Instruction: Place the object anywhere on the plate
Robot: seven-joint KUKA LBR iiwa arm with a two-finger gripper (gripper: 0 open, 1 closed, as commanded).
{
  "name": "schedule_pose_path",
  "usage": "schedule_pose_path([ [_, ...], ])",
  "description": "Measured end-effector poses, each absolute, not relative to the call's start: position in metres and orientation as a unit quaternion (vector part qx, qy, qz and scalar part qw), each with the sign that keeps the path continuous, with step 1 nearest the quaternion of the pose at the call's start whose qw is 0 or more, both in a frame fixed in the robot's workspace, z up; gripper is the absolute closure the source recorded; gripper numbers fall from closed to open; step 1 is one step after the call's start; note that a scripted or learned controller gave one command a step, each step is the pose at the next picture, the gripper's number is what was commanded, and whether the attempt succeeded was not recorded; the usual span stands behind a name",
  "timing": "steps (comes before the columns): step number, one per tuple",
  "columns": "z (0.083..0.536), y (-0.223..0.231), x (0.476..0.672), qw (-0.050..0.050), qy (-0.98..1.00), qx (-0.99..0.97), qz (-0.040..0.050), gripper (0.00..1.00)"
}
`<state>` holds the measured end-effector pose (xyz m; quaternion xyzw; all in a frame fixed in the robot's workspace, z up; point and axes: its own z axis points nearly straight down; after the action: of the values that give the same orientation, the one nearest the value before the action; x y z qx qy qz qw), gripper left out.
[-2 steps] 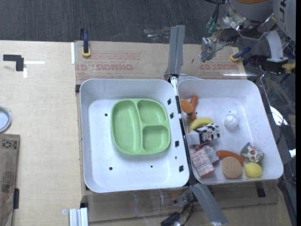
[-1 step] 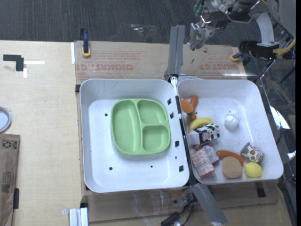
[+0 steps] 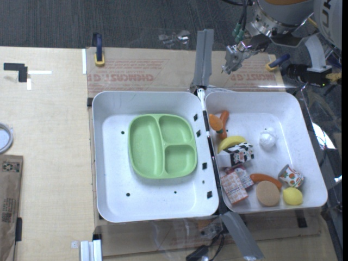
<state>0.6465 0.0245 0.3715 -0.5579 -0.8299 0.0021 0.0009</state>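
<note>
Smooth green three-section plate point(image 3: 162, 145) in left bin point(image 3: 109, 200). Right bin point(image 3: 304, 118) holds banana point(image 3: 231, 143), carrot point(image 3: 219, 122), round brown cookie point(image 3: 267, 193), lemon point(image 3: 292, 196). Metal hand point(image 3: 232, 58) above bench, carrying nothing; its opening can't be told.

Pale wood counter point(image 3: 43, 145) carries a brown cardboard sheet point(image 3: 147, 69) with red lettering, lying at the counter's far side. Dark grey carpeted floor point(image 3: 109, 10) beyond the counter. A blue-handled clamp point(image 3: 98, 49) grips the cardboard's left corner.

A blue-handled clamp point(image 3: 97, 48) grips the cardboard-lined bench point(image 3: 43, 118) (a tape roll point(image 3: 4, 139) lies at its left edge).
</note>
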Motion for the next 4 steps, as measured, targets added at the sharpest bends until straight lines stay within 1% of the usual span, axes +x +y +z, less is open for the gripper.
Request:
schedule_pose_path([
  [1,0.432,0.079,0.66,0.0,-0.83,-0.557,0.0012,1.0],
  [2,0.44,0.101,0.66,0.0,-0.833,-0.554,0.0015,1.0],
  [3,0.44,0.101,0.66,0.0,-0.833,-0.554,0.0016,0.0],
  [4,0.447,0.101,0.662,0.0,-0.833,-0.553,0.0031,1.0],
])
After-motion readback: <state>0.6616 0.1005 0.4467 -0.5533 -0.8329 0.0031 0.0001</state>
